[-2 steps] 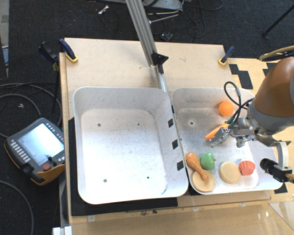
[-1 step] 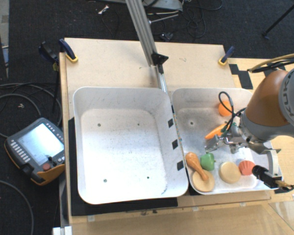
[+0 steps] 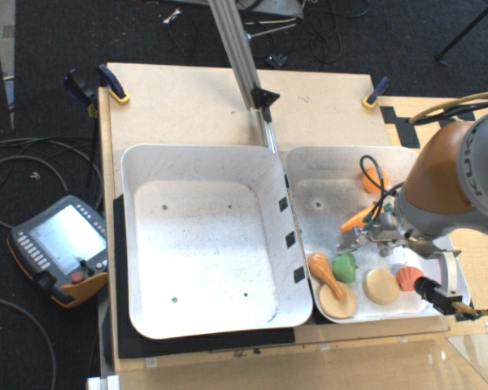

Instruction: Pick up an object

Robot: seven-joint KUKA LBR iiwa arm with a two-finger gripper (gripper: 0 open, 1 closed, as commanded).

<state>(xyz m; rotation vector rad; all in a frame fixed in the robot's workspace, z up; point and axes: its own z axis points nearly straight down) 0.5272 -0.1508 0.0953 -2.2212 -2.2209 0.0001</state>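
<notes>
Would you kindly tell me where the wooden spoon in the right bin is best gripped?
Probably at the narrow handle of the wooden spoon, from straight above, fingers spanning its width. The handle slants up-left from the bowl, which lies flat in the right bin's front corner; the green ball crowds its right side.

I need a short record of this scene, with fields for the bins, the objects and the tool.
left bin: white bin left of the divider
right bin: white bin, holds all the objects
objects: wooden spoon, green ball, beige disc, red piece, orange pieces
tool: tool low over the right bin, just above the green ball
arm: arm enters from the right
grasp: nothing seen between the fingers
</notes>
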